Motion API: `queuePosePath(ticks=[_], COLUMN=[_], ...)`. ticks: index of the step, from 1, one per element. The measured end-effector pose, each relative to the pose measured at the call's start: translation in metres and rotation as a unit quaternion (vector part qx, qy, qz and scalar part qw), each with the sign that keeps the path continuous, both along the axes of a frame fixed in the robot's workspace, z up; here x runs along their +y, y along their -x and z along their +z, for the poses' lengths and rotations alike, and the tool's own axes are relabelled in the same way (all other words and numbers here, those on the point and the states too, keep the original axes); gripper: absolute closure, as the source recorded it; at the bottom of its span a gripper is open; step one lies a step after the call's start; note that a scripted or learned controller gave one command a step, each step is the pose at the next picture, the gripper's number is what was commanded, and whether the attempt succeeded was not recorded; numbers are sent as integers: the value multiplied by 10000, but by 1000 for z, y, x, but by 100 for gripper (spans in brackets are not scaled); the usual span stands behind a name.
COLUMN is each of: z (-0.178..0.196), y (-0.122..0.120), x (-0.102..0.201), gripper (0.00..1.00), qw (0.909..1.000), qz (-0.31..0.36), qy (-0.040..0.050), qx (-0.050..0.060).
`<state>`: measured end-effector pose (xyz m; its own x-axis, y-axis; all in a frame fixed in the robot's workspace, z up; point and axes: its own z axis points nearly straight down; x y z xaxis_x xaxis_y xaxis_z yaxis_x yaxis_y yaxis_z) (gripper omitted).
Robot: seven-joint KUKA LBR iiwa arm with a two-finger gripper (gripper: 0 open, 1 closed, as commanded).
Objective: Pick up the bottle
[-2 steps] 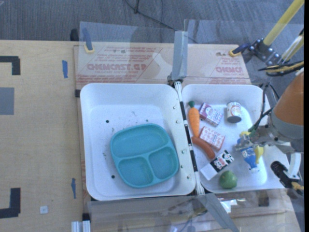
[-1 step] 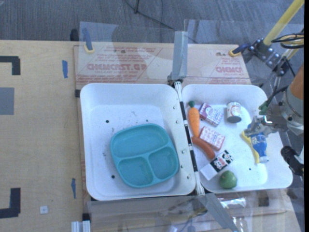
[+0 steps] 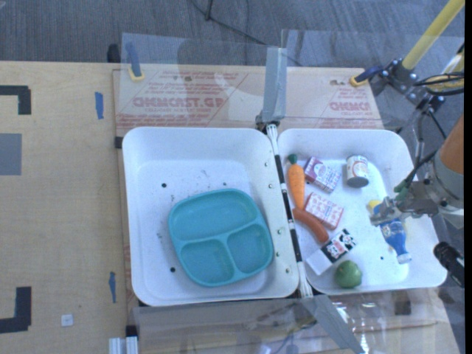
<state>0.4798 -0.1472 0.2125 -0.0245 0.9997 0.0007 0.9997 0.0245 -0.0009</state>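
Green apple sits lowest in the frame, at the near edge of the right bin. Beside it a small black-and-white carton, then a carrot, a sausage-like red piece, two pink-and-white cartons and a small can toward the far side. Left bin holds a teal divided plate.

Bottle: small, blue-labelled, lying on its side near the right wall of the right bin, well apart from the other items, its neck pointing toward the near right corner.

Gripper hangs just above the bottle's upper end, arm entering from the right. Finger spacing: cannot tell; the metalwork blurs into the bottle top. Nothing visibly clamped.

Handling judgement: likely light, hollow plastic, rigid enough but smooth and round, so prone to rolling or squirting out of a pinch. Best hold looks to be across the labelled body at mid-length, fingers square to the long axis, not on the tapered neck. The nearby bin wall may crowd one finger.
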Motion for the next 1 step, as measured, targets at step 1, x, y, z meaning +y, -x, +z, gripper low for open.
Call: queuePosePath(ticks=[1], z=[98], y=[-1], x=[5], gripper=[100], qw=[9935], qz=[1135], qy=[11], qx=[-19])
